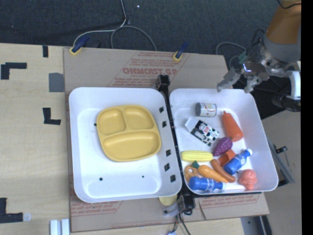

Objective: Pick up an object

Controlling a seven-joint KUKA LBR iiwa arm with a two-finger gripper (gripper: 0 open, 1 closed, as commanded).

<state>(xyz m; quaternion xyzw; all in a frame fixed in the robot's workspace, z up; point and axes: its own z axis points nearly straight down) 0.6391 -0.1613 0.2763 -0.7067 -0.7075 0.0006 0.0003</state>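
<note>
- Camera view: two white bins are seen side by side on a cardboard sheet (146,67) laid over the bench.
- Left bin (80,146): a yellow divided plate (128,132) is seen lying flat near its middle.
- Right bin (261,146): a clutter of small items is held here.
- At the far side a small can (207,109) is seen on its side; an orange bottle (232,126) lies just to its right.
- A black-and-white card (203,131) is seen near the middle, with purple grapes (223,145) just beside it on the right.
- A corn cob (196,156) lies nearer, and a carrot (217,171) is set nearer again.
- Two blue bottles are noted: one (238,161) tilted at the right, one (204,184) along the near wall.
- A pink ball (248,178) is seen in the near right corner.
- Gripper (240,84): it is held above the far right corner of the right bin, beyond the rim, with its two fingers spread apart and nothing between them.
- All items are seen resting in the bin, apart from the gripper.
</note>
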